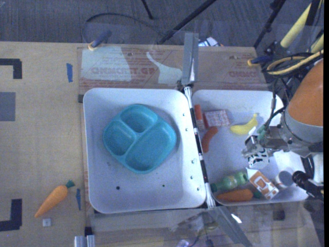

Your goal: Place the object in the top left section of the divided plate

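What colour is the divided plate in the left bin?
Teal blue, all over; the divided plate shows clearly in the camera view.

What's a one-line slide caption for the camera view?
Gripper over the right bin of toy food; blue divided plate waits in the left bin.

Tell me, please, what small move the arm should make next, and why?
Probably lower the gripper onto one item in the right bin. It hangs over the bin's middle, below the banana, with nothing seen between its fingers, while the blue plate sits in the left bin with its sections bare. A pick must come first, so a short descent seems best.
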`<state>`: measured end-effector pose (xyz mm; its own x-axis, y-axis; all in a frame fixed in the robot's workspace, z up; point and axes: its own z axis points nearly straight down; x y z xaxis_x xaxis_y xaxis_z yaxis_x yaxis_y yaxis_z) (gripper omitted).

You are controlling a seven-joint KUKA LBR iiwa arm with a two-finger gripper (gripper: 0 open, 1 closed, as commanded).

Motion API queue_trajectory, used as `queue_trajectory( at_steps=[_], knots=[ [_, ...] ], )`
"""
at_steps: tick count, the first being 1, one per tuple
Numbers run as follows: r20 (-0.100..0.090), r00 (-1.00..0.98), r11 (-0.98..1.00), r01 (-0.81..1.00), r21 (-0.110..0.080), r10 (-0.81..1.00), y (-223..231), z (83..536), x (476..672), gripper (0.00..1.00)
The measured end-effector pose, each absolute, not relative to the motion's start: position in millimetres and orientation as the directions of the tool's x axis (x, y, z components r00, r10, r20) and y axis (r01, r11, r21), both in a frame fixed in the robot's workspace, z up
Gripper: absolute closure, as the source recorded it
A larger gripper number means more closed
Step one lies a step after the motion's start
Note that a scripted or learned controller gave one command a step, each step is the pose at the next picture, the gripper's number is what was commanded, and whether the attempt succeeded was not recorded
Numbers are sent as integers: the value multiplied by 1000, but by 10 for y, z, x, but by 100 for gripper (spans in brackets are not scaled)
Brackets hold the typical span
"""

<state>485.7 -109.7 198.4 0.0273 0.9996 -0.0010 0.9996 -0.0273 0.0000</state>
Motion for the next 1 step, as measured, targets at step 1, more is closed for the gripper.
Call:
queue_trajectory(
  at_steps=[1],
  knots=[
    [0, -238, 238, 971, 0, 971, -532, 2118, 5383, 100]
  ],
)
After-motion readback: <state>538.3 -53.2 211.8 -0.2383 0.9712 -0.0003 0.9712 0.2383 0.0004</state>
